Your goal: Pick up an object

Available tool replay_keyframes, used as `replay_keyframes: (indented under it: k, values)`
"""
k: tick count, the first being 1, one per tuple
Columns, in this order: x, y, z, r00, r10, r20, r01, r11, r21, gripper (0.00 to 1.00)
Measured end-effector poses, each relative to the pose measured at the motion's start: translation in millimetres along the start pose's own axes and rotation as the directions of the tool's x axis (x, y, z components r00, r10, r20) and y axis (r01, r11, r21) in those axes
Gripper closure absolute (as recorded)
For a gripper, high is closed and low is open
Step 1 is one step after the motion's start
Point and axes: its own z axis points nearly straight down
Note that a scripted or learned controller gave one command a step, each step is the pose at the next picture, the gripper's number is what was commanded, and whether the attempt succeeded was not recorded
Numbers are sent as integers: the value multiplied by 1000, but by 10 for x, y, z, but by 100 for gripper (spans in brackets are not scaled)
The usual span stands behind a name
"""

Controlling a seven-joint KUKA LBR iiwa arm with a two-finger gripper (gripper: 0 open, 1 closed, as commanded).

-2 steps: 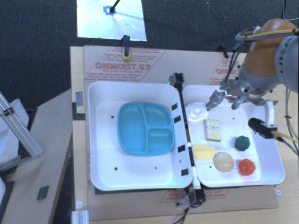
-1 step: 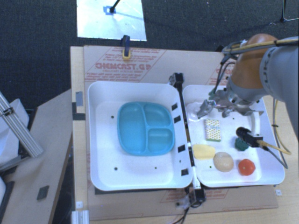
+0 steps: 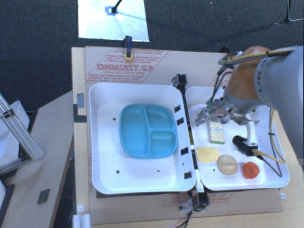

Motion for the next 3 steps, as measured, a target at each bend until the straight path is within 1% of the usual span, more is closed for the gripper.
replay_keyframes:
  k: [1,2,3]
  values:
    - [-18,32,-160,1000,2,2,-2,1000,-9,100]
    - [-78,75,-615,1000,3,-2,-3,1000,1,100]
    - [-138,53,-1240,1000,3,-2,-3,1000,-1,100]
